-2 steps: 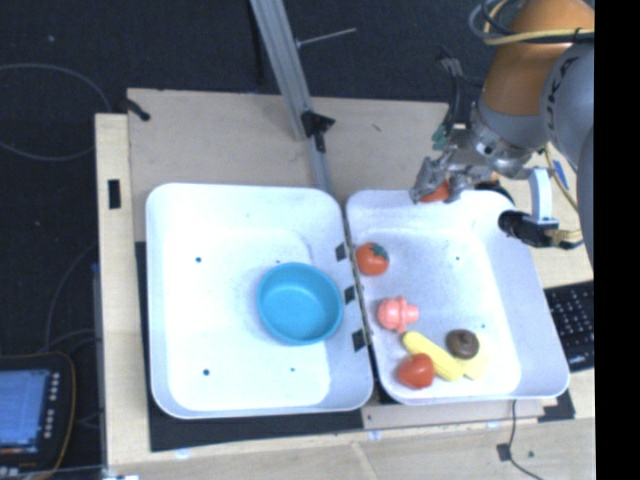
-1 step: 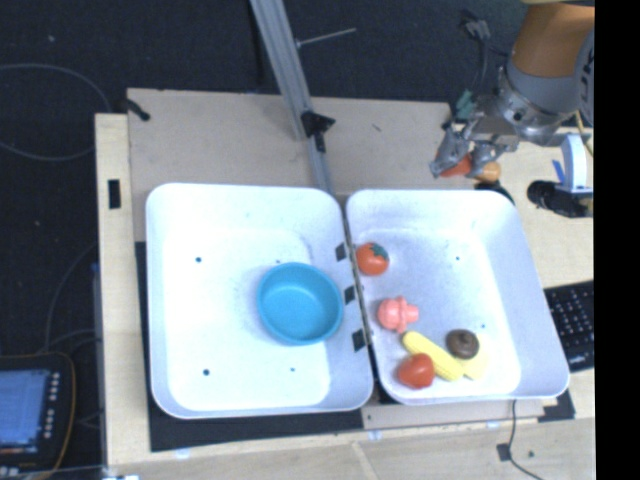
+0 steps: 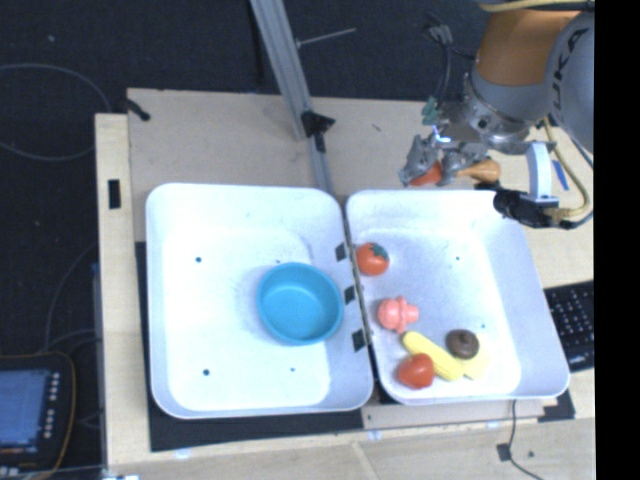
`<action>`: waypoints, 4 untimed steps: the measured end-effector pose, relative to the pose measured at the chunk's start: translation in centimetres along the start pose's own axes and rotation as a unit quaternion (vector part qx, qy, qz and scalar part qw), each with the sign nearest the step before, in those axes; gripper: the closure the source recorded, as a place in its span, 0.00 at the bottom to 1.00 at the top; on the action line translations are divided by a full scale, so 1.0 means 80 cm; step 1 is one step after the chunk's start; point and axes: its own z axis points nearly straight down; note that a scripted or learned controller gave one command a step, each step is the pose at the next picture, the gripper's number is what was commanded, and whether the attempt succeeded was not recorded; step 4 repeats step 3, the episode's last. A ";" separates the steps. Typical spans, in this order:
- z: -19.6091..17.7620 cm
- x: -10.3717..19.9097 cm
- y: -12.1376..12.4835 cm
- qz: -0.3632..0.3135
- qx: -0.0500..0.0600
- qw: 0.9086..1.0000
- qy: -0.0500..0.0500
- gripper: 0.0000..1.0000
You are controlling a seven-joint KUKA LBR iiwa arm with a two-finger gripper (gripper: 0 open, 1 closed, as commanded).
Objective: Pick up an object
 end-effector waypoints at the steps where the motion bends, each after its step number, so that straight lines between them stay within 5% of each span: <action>1: 0.003 0.059 -0.019 0.000 0.001 1.000 0.000 1.00; 3: 0.048 0.190 -0.037 0.000 0.003 1.000 -0.001 1.00; 4: 0.048 0.190 -0.037 0.000 0.003 1.000 -0.001 1.00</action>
